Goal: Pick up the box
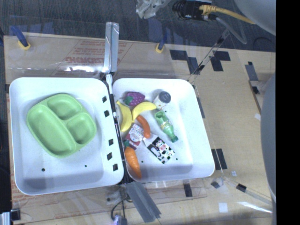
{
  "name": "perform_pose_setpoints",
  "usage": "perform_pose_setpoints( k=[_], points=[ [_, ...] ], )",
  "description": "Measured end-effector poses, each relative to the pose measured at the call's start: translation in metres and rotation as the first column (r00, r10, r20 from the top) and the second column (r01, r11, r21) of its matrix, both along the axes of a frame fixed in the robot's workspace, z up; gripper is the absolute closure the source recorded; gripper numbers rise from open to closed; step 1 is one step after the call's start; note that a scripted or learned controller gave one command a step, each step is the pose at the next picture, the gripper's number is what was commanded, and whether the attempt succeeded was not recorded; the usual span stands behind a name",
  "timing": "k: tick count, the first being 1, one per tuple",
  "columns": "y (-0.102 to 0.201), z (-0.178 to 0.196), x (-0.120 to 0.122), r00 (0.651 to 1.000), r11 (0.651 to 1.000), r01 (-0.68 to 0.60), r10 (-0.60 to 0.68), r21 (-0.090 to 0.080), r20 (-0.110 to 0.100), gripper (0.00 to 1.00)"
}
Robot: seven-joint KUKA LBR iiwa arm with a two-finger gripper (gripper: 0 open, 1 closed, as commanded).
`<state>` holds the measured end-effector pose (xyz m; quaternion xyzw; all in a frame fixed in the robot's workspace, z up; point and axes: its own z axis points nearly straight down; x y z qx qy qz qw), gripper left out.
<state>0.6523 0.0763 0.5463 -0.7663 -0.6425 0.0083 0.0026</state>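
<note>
— Where is the box (161, 150) right now?

— In the right bin (199, 125), toward its near edge; it is a small carton with black and white patches, lying flat and turned at a slant; a green bottle (166, 125) lies just above it, and a small red and white packet (135, 134) sits to its left.

— What else is in that bin?

— Two bananas (135, 112) curving by the divider, a purple bunch of grapes (134, 98) behind them, a round jar (163, 97) near the back, an orange sausage (144, 126), and a carrot (132, 162) by the near left corner; the left bin (18, 125) carries a green divided plate (61, 124).

— And the gripper (151, 4)?

— High at the top of the view, over the dark floor beyond the bench, well apart from the box; its fingers look spread, with nothing between them.
</note>
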Motion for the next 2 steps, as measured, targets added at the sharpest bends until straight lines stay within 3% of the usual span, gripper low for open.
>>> perform_pose_setpoints(
  k=[2],
  points=[
    [0.0056, 0.0187, 0.0003, 1.0, 1.0, -0.015, 0.015, 0.0, -0.004, 1.0]
  ],
)
